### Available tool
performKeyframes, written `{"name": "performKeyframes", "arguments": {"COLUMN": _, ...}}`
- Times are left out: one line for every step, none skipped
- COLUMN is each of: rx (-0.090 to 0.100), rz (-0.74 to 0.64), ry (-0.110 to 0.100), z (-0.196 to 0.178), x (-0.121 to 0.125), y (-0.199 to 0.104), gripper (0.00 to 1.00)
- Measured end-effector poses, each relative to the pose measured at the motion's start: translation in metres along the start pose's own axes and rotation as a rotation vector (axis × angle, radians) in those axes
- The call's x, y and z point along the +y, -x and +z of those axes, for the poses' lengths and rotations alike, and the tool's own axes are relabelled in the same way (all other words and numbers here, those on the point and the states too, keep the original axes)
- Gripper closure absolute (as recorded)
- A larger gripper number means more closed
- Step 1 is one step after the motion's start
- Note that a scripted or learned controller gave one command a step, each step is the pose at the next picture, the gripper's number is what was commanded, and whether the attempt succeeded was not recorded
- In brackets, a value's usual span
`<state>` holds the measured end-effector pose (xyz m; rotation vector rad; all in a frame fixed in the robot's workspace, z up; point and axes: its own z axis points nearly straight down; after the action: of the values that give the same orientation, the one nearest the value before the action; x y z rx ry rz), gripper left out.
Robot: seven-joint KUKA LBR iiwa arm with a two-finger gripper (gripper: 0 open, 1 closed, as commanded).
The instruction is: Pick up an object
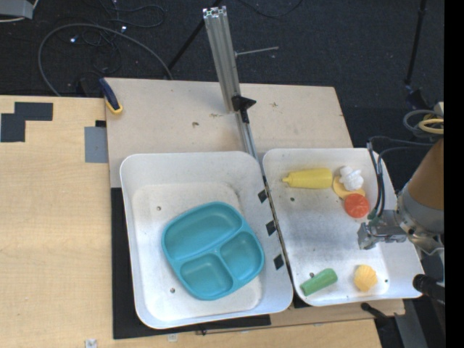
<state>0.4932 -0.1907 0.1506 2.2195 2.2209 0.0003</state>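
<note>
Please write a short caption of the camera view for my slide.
Gripper hovers over right bin among toy foods; left bin holds a blue divided plate.

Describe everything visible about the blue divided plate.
The blue divided plate is a turquoise tray, plastic by its look, with rounded corners and three compartments: one long one and two smaller ones. It lies flat and right side up, turned at a slant, in the left white bin, toward its front. Nothing lies in its compartments, and nothing but the bin floor touches it.
</note>
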Motion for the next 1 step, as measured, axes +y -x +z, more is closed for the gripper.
{"name": "performKeyframes", "arguments": {"rx": 0.001, "rz": -0.001, "ry": 0.001, "z": -0.0555, "x": -0.0058, "y": -0.0069, "gripper": 1.00}}
